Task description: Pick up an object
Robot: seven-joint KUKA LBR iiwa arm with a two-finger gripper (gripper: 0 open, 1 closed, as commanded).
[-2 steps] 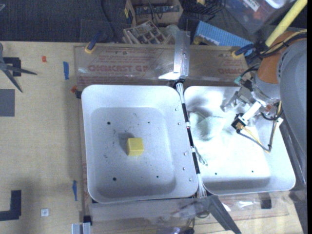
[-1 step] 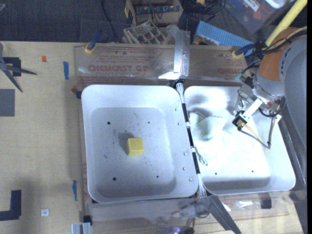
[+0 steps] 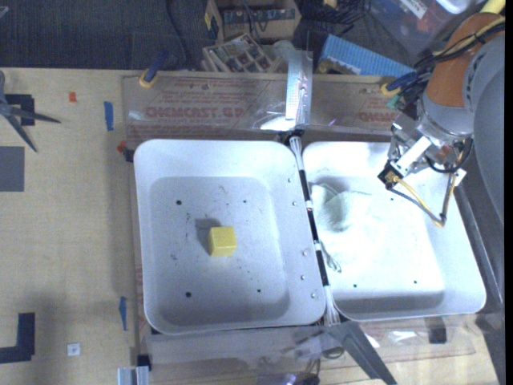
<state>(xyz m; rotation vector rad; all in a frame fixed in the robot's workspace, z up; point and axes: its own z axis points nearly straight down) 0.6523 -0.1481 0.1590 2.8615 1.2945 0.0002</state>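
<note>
**Inspection Record: Two Bins, One Block, Arm at Far Right**

Two shallow white bins are seen side by side on the desk. In the left bin one yellow block is found, lying on the floor slightly left of centre and clear of all four walls. A short shadow is cast just to its upper left. A few dark specks are scattered over the floor around it.

In the right bin a pale greyish patch is noted near the left wall; what it is cannot be told.

The arm is seen over the upper right corner of the right bin, well apart from the yellow block. The end effector is placed above that corner. Whether it is open or closed cannot be told, and nothing is seen gripped in it.

A clear sheet with red lettering is laid along the far side of both bins.
</note>
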